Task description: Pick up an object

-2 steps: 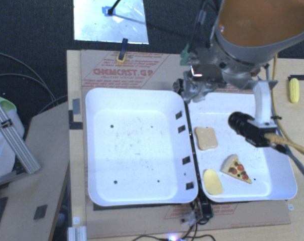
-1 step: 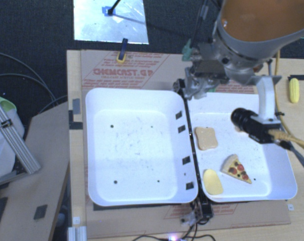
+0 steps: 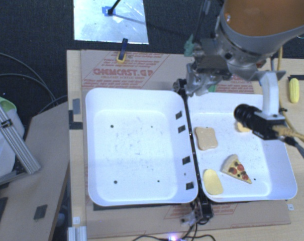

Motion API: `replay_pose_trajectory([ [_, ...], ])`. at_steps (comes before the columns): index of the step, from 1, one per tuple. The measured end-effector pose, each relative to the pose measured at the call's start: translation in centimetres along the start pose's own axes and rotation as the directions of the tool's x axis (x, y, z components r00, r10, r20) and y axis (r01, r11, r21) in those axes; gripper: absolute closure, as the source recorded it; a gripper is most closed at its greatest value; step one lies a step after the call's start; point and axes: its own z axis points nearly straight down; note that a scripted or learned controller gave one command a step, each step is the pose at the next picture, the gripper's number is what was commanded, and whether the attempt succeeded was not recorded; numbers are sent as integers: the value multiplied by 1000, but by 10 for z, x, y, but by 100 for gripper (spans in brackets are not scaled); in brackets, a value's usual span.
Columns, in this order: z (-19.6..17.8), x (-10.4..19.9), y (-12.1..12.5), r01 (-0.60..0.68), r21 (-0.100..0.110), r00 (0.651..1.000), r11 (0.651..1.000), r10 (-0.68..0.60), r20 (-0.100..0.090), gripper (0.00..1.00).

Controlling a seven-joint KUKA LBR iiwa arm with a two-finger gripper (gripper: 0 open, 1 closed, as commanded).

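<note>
gripper over the right bin's far left corner, grip state cannot tell | toast slice just below it | pizza slice and yellow chip farther toward the near edge

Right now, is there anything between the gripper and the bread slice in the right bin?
Nothing visible stands between them. The gripper hangs over the right bin's far-left corner, and the bread slice lies nearer the camera on bare white floor. The pizza slice lies beyond it.
</note>
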Motion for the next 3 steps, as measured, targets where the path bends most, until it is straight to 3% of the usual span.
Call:
replay_pose_trajectory([
  [1, 123, 37, -5, -28, 27, 1000, 999, 27, 8, 100],
  [2, 45, -23, -4, -38, 7, 999, 999, 38, 4, 100],
  [3, 38, -19, -4, -29, 11, 1000, 1000, 29, 3, 100],
])
